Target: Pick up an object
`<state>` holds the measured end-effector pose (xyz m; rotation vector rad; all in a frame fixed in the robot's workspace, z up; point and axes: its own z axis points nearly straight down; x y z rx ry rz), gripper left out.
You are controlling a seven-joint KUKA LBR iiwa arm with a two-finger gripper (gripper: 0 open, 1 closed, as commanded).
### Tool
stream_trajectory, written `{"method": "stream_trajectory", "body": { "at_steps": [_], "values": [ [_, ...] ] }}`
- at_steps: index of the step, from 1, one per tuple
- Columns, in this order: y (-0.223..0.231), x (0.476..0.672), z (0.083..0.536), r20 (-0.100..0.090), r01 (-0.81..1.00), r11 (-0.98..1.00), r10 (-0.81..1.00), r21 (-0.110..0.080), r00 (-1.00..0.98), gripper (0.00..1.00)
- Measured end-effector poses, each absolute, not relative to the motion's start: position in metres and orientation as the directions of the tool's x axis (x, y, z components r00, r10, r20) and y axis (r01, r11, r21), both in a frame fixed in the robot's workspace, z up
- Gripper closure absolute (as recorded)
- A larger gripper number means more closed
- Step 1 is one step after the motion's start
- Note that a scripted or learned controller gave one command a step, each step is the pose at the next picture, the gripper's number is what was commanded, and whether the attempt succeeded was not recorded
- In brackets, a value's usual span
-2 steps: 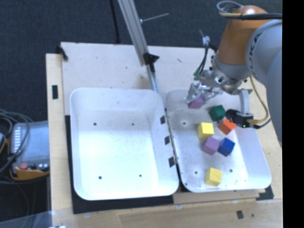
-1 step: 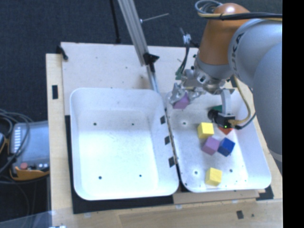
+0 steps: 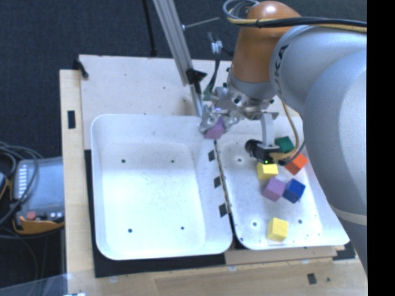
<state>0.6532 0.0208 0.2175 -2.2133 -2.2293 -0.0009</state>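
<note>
One fixed camera looks down at a slant on the bench [image 3: 142, 88], both white bins [image 3: 148, 184] mid-frame, the arm [image 3: 321, 91] entering from three o'clock.

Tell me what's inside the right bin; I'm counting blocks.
In the right bin: two yellow blocks, purple, blue, orange and green. The arm covers the far corner.

The left bin [image 3: 151, 184] offers a broad bare floor, open to a descent anywhere inside its rim. In the right bin [image 3: 247, 224] the blocks crowd the 3 o'clock side: a green block [image 3: 284, 144], an orange block [image 3: 297, 163], a yellow block [image 3: 267, 170], a purple block [image 3: 274, 189] and a blue block [image 3: 294, 190] lie close together, with another yellow block [image 3: 278, 229] apart toward 6 o'clock. The arm [image 3: 321, 85] covers the bin's 12 to 3 o'clock part. A slanted metal rail [image 3: 174, 39] stands at 12 o'clock over the bins' shared edge.
</note>
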Motion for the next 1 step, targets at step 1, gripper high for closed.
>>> {"method": "stream_trajectory", "body": {
  "at_steps": [1],
  "values": [
    [0.0725,0.6668,0.2194,0.002,1.0,0.008,1.0,0.001,-0.008,1.0]
  ]
}}
